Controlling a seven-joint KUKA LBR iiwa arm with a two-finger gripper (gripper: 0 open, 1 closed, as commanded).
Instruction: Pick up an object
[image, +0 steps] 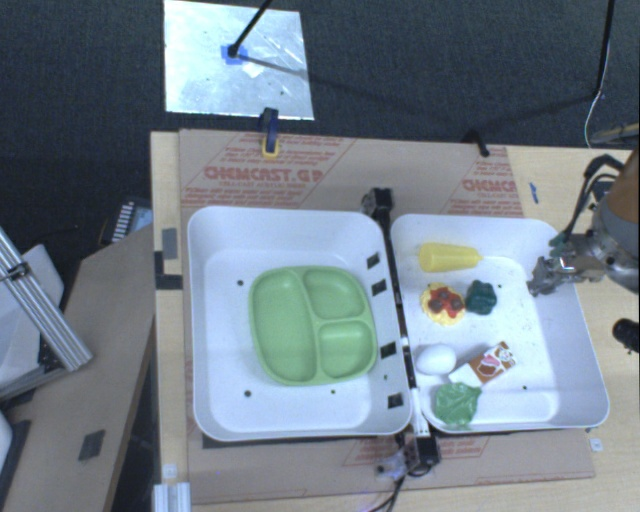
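Note:
The right bin (570, 360) holds several small objects: a yellow corn-like piece (448, 257) at the back, a red and yellow piece (444, 303), a dark green piece (481, 297), a white egg (435, 359), a small red and white carton (492, 363) and a light green leafy piece (456, 403) at the front. My gripper (543, 276) hangs over the right side of this bin, to the right of the dark green piece, with nothing visibly between its fingers.
The left bin (215, 240) bears a green divided plate (310, 324). A black divider (390, 300) runs between the bins. The arm (610, 235) enters from the right edge. A yellow clamp (270, 135) sits at the back of the bench.

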